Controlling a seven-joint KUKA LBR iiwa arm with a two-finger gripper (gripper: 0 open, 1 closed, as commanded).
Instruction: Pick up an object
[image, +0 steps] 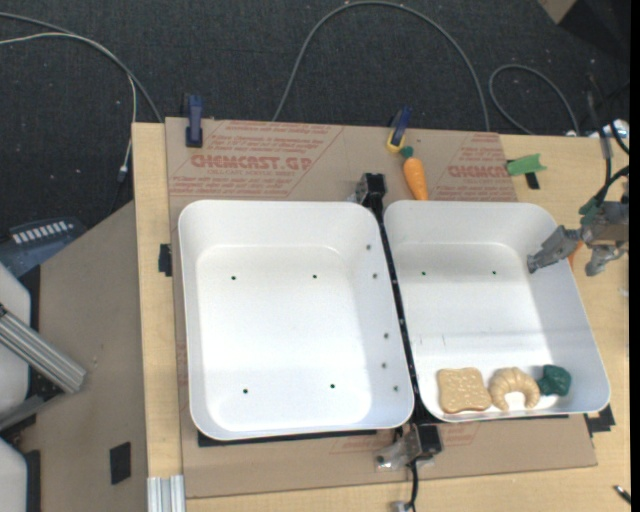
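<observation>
Overhead slanted view of the bench. The left bin (290, 315), a shallow white tray, lies well to the left of the gripper (573, 258) and sits against the right bin (560, 310) along their shared edge. A toy carrot (414, 176) rests on the cardboard board (260, 160) beyond the bins, up and to the left of the gripper and well apart from it. Three candidate objects lie in a row along the near wall of the right bin, below and slightly left of the gripper: a tan cracker-like biscuit (463, 390), a pale croissant (514, 387) touching or just beside it, and a small dark green object (555, 379) at the right end. None of them is in contact with the gripper. The gripper hangs over the right rim of the right bin, its two grey fingers spread apart with nothing between them.
</observation>
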